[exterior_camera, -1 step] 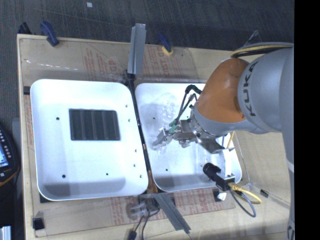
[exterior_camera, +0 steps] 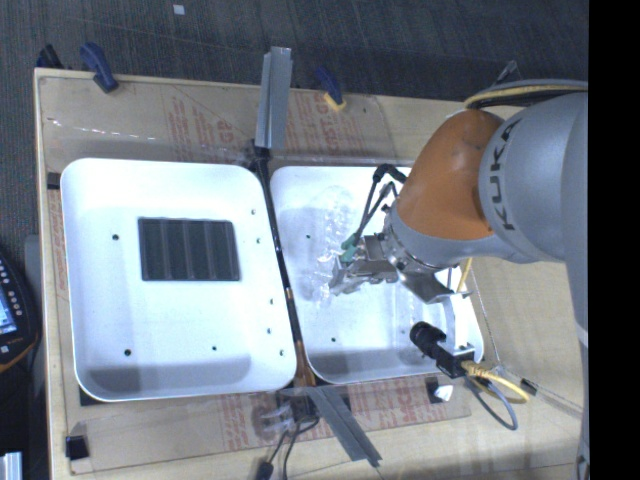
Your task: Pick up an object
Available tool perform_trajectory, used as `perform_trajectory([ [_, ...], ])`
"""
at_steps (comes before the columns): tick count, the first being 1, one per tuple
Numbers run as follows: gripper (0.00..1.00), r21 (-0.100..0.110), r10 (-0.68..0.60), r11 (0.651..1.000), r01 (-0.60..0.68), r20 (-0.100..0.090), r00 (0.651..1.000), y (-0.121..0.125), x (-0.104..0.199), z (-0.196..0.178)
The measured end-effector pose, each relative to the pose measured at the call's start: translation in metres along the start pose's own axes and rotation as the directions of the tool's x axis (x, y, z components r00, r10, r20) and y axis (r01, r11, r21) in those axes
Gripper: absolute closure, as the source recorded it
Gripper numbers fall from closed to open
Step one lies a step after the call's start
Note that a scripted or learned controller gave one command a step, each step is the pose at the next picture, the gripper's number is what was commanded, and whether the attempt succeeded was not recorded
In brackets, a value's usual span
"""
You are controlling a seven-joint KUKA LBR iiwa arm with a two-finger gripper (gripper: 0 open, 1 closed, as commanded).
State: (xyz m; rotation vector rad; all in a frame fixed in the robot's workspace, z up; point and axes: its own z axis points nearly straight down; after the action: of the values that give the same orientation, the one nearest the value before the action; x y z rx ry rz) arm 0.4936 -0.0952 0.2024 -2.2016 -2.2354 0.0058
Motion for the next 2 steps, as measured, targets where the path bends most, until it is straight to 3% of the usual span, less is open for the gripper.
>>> perform_trajectory([
  [1, 0.00, 0.000, 0.000, 1.000, 0.000, 0.000, 1.000, 0.000, 0.000, 0.000],
  [2, 0.00, -0.003, 0.155, 0.988, -0.155, -0.002, 0.988, -0.016, -0.037, 0.014],
])
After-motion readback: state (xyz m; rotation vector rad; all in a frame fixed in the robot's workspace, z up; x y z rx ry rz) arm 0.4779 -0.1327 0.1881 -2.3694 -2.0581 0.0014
